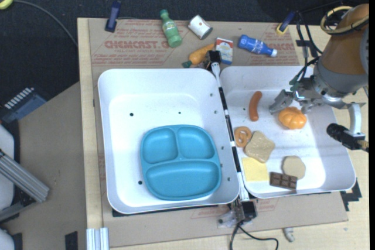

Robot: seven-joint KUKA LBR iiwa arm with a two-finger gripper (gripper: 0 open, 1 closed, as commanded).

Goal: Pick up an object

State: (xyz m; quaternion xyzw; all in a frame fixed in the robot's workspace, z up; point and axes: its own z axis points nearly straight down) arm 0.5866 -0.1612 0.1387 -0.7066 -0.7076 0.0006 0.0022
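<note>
The right bin holds toy foods: an orange fruit, a red sausage, a pretzel, a bread slice, a yellow cheese slice, a round brown cookie and a chocolate bar. My gripper hangs in the right bin directly over the orange fruit. Its grey fingers are spread open, one on each side of the fruit's top. I cannot tell whether they touch the fruit.
A blue divided plate lies in the left bin. Behind the bins on the board lie a green bottle, a white can, a small carton, a carrot, a blue bottle and a blue marker.
</note>
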